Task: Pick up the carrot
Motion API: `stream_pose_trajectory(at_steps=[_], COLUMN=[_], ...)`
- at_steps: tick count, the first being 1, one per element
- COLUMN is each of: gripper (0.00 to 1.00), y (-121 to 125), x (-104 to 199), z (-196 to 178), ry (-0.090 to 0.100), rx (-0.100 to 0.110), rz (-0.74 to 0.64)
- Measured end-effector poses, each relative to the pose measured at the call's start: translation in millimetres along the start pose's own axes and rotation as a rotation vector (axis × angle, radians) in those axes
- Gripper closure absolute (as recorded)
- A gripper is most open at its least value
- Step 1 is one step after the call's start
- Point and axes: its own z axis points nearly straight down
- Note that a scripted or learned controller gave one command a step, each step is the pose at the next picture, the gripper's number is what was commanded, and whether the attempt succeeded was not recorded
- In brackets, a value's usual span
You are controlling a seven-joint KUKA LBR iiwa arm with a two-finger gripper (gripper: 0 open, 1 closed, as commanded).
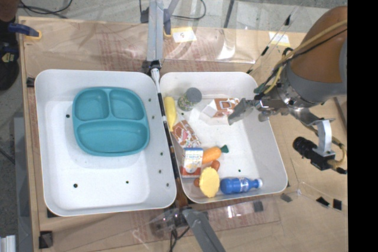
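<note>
Orange carrot [212, 154]: lies low in the right bin [269, 144], touching a small carton [192, 161], just above a yellow lemon [208, 182].
Gripper [238, 111]: over the right bin's upper part, apart from the carrot; open or closed, cannot tell.
Left bin [53, 144]: holds a teal tray [110, 120].
Blue bottle [239, 185]: beside the lemon.
</note>
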Motion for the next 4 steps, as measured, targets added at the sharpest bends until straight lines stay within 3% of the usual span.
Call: stream_pose_trajectory(at_steps=[1,2,3,4], gripper=[0.00,0.00,0.00,0.00], y=[-5.9,0.1,-9.1,-20.0], x=[11.9,27.3,27.1,27.5], z=[92.2,159.5,164.6,182.1], ry=[0.000,-0.008,-0.010,-0.001], rx=[0.000,-0.025,-0.036,-0.003], rz=[-0.212,-0.261,-0.265,-0.322])
